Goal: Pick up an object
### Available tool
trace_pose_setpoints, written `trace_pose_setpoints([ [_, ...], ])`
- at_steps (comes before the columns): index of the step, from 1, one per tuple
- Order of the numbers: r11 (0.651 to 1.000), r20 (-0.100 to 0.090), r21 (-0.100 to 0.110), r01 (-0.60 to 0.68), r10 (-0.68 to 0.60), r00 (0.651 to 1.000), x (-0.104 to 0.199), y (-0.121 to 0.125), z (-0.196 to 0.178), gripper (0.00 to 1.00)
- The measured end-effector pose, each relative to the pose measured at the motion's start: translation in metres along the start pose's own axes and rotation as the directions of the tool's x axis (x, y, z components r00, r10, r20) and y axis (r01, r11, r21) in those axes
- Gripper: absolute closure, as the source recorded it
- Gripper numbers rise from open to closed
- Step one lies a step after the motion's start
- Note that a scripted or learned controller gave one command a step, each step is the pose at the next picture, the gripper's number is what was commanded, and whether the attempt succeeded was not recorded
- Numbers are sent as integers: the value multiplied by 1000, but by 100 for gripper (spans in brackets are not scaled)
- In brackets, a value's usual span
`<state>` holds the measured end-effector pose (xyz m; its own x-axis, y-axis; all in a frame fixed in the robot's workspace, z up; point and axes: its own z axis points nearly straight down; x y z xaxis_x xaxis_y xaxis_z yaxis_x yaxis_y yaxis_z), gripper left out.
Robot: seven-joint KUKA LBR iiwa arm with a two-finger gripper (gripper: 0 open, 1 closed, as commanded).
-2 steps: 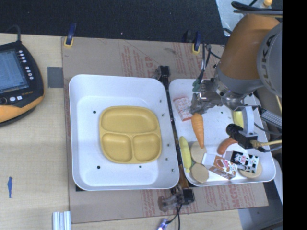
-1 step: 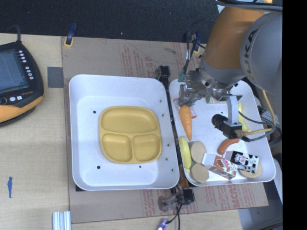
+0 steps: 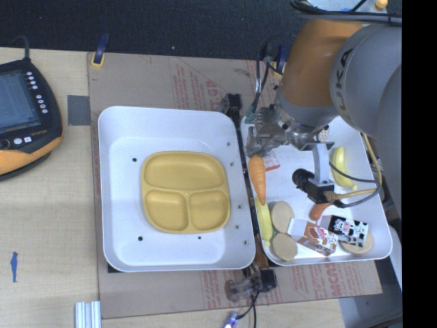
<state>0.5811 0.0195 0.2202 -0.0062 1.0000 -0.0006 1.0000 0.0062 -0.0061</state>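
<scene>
1. Far left, a tablet-like controller [image 3: 24,118] with an orange underside sits on the bench [image 3: 48,251].
2. Next, the left bin [image 3: 116,183] carries a yellow divided tray [image 3: 186,190], flat near the middle.
3. At the seam between the bins, a carrot [image 3: 257,178] lies lengthwise, tip toward the camera, with a yellow banana-like piece [image 3: 264,219] just below it.
4. The hand [image 3: 268,134] hangs low at the right bin's [image 3: 382,248] far left corner, just above the carrot's top; whether it is spread or pressed together, one cannot tell.
5. Along the near edge lie two tan discs [image 3: 281,215], a small printed box [image 3: 315,238] and a cow-patterned piece [image 3: 351,231].
6. Rightmost, a pale lemon-like item [image 3: 340,164] sits beside the grey arm [image 3: 369,74].
</scene>
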Motion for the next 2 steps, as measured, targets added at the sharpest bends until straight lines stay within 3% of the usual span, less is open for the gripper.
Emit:
trace_pose_setpoints([
  [2, 1000, 0, -4, -4, 4, 1000, -24, 24, -7, 100],
])
